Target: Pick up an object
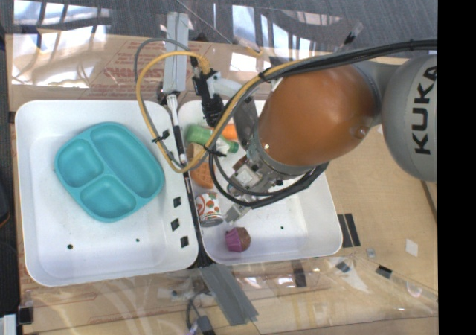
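The grey arm (416,114) comes in from the right side of the camera view and bends over the right white bin (312,240), so that its large orange band (316,117) covers the middle of this bin. The end effector (236,211) sits under the wrist, low over the bin floor, but cables and the wrist hide most of it, so it cannot be told whether it is open or closed, or whether something is between it. Several objects lie in the right bin close to the divider between the bins: a green object (199,134) near the far end, an orange object (231,132) just beside it and partly under the arm, another orange rounded object (201,173) below them, a white cup with a red pattern (210,208) lying near the left wall, and a small purple object (237,239) near the front edge, apart from the others. The left white bin (37,251) holds a turquoise divided plate (109,170) with three compartments. A yellow cable (149,80) loops above the bins on the tabletop (387,207).
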`<state>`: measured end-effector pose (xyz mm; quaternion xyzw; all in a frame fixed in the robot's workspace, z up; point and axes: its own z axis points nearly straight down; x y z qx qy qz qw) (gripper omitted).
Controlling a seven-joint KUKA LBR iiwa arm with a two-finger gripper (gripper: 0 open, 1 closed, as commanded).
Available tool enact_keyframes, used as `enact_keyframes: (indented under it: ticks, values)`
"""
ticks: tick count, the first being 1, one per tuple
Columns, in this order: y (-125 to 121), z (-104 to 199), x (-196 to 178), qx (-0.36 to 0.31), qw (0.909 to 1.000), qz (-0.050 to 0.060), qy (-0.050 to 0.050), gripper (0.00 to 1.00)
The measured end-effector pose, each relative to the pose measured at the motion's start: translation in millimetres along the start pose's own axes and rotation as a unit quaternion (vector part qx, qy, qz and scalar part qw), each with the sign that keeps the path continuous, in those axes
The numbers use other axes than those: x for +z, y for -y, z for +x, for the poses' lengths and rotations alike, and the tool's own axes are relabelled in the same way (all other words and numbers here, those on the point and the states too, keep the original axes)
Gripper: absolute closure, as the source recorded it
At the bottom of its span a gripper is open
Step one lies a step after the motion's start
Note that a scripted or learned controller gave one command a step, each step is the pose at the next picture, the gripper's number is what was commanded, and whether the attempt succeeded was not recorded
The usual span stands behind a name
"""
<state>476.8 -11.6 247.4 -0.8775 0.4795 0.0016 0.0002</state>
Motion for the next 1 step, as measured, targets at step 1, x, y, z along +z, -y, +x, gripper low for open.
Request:
enact_keyframes:
  ticks: [1]
  values:
    - [-1.3,0.7,34.2,-0.084,0.9965,-0.002,0.0,1.0]
